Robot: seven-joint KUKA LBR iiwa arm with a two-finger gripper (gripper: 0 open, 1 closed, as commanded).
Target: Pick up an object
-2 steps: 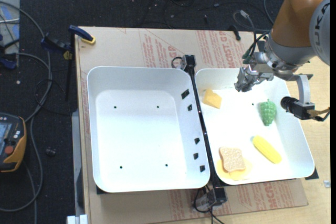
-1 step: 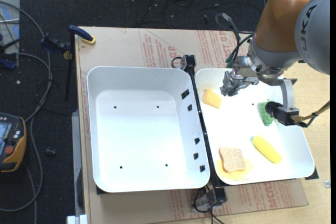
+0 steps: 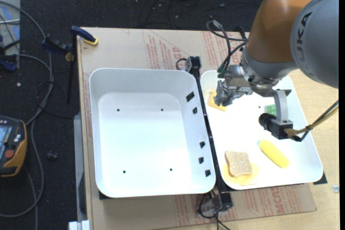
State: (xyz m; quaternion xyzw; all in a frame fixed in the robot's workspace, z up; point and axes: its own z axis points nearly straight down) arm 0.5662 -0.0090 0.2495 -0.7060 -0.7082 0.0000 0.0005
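In the right bin (image 3: 302, 167), by its left wall: end effector (image 3: 226, 95) lowered over a yellow wedge (image 3: 216, 102), likely for a grasp. Opening and hold: cannot tell. Bread (image 3: 238, 163) and corn (image 3: 274, 153) lying near the front.

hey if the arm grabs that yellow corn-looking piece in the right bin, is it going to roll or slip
The yellow corn-shaped piece looks rounded and elongated, so a sideways nudge would probably roll it across the right bin. Its surface seems smooth, so it may slip unless pinched across its narrow width. It lies apart from the bread slice, so approach looks unobstructed.
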